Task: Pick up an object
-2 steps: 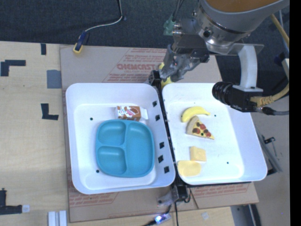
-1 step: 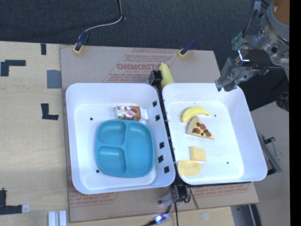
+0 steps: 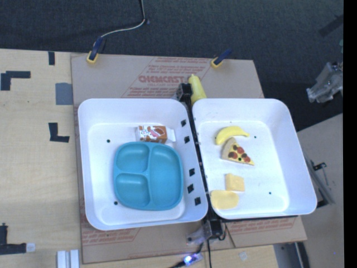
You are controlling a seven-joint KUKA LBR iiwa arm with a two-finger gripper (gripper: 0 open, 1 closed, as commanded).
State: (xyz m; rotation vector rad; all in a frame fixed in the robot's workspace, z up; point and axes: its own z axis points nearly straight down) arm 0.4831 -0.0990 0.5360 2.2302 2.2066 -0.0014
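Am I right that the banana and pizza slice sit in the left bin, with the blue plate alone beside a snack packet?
No. The camera view shows the banana and pizza slice in the right bin; the blue plate and snack packet are in the left bin.

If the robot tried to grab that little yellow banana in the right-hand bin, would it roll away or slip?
The banana looks like a smooth toy, so it may slip between fingers. Its curve probably lets it rock or spin rather than roll far. It lies close beside the pizza slice, which a push might nudge.
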